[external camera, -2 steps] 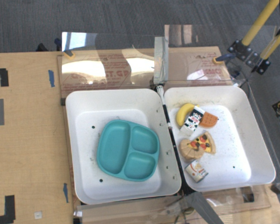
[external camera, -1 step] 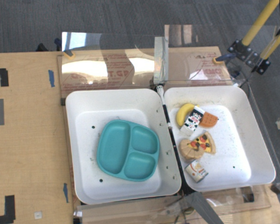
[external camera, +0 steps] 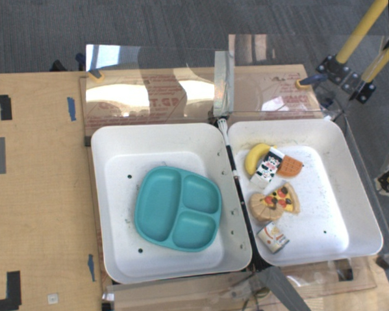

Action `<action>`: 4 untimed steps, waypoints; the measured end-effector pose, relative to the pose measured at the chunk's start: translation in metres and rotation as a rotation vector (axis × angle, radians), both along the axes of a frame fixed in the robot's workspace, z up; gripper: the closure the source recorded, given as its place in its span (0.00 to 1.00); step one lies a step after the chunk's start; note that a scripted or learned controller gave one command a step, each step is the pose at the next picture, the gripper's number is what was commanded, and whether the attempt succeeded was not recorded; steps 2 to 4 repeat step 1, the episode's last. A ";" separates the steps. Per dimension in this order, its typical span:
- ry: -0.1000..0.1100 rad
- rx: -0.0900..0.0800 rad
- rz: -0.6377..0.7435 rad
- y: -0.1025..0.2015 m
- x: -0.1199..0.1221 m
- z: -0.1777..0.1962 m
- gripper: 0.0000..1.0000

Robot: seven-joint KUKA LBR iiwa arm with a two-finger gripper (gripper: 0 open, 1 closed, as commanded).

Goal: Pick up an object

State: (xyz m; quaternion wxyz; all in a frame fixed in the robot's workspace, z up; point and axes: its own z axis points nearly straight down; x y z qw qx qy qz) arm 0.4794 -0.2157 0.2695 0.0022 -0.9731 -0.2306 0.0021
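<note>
Grey carpet (external camera: 174,16) lies behind a brown cardboard-coloured tabletop (external camera: 34,192), which carries two shallow white bins side by side and a clear plastic sheet (external camera: 152,89) standing along their far edge. Strips of blue tape (external camera: 71,107) mark the tabletop at the left bin's 10 o'clock.

The left bin (external camera: 103,150) holds a teal divided plate (external camera: 178,208) with three compartments. It lies flat near the bin's middle, turned a little askew to the bin's walls.

Every small object lies in the right bin (external camera: 342,176), gathered in its 9 o'clock half close to the wall shared with the left bin. A yellow banana (external camera: 256,159) sits toward 11 o'clock. Its long axis runs roughly from 1 o'clock to 7 o'clock, and it bows out toward the shared wall. Touching the banana at its 4 o'clock is a small black-and-white patterned box (external camera: 268,166). An orange square piece (external camera: 291,167) lies just beside that box at 3 o'clock. Below them, near the bin's centre line, a toy pizza slice (external camera: 275,202) lies flat, its tan crust toward 9 o'clock and its coloured toppings toward 3 o'clock. A small white carton (external camera: 273,237) rests at 6 o'clock of the pizza, apart from it and tilted against the bin's lines.

Whether the tool is released or clenched cannot be told.

At the view's 1 o'clock corner, two yellow bars (external camera: 369,15) slant down into a black clamp (external camera: 343,75), outside the bins.
</note>
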 end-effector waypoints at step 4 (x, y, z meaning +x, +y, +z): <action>-0.007 -0.004 0.347 -0.008 0.000 0.039 1.00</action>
